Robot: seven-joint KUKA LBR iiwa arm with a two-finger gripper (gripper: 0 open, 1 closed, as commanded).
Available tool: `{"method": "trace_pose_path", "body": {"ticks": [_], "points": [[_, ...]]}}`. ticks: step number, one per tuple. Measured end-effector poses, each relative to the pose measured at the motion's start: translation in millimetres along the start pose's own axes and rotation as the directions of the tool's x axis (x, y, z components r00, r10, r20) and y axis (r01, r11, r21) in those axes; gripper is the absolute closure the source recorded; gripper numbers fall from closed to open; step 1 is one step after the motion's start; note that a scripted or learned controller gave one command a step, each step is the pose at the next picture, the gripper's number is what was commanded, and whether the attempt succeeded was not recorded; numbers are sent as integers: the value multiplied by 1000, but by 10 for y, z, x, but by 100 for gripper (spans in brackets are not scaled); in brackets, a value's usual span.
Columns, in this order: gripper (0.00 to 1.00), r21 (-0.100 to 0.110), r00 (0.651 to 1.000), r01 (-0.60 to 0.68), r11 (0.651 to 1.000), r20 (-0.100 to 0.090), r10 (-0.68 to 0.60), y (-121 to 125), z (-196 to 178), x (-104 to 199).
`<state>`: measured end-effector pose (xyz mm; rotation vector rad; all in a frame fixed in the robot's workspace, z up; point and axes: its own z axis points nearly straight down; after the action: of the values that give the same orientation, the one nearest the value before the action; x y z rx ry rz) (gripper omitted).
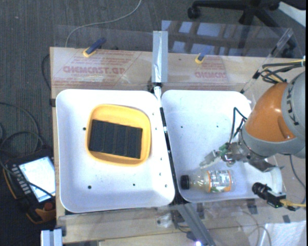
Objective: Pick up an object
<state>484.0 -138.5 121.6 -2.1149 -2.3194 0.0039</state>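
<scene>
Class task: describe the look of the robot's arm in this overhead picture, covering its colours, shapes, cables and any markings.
The arm is rounded and bulky: a grey casing with dark lettering at the picture's edge, above a glossy orange band. Thin black cables loop beside it toward the small metallic gripper.

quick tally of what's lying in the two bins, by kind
yellow dish: 1
black ridged pad in the dish: 1
clear plastic bottle with orange label, lying on its side in the right bin: 1
total: 3
</scene>
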Motion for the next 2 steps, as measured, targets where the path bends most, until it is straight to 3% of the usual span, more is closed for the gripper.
{"method": "trace_pose_path", "body": {"ticks": [1, 2], "points": [[0, -13, 998, -58, 998, -3, 58, 4, 306, -459], [0, -20, 993, -114, 993, 9, 114, 212, 300, -138]]}}
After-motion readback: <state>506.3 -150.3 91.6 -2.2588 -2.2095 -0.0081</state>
